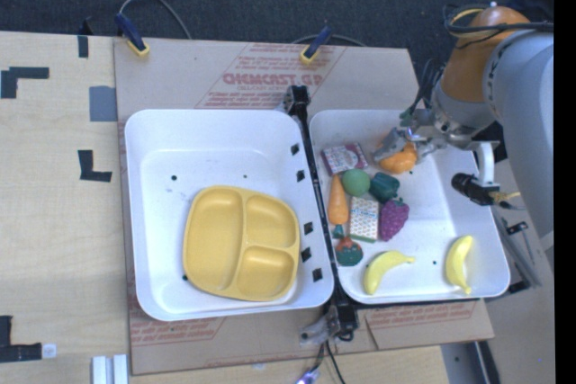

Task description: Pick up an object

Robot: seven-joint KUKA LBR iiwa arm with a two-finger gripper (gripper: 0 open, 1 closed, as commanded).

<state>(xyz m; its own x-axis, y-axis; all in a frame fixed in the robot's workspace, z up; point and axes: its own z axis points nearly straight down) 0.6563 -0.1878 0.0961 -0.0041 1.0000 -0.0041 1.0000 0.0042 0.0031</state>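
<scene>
Two white bins sit side by side on the counter, the right bin point(468, 288) crowded with toy food. An orange piece point(399, 161), rounded and glossy, lies near that bin's upper right, beside a pink packet point(343, 157) and green items. The gripper point(407, 139) hangs just above it, seemingly touching; whether its fingers are apart cannot be told. Cardboard point(261, 76) beneath reads "CHEMCAST" in red. A yellow tray point(241, 243) fills the left bin point(153, 139).

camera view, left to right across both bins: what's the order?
Yellow divided tray in the left bin → carrot → purple grapes → right-hand banana, these three in the right bin. The toys bunched mid-bin overlap too much to rank.
</scene>
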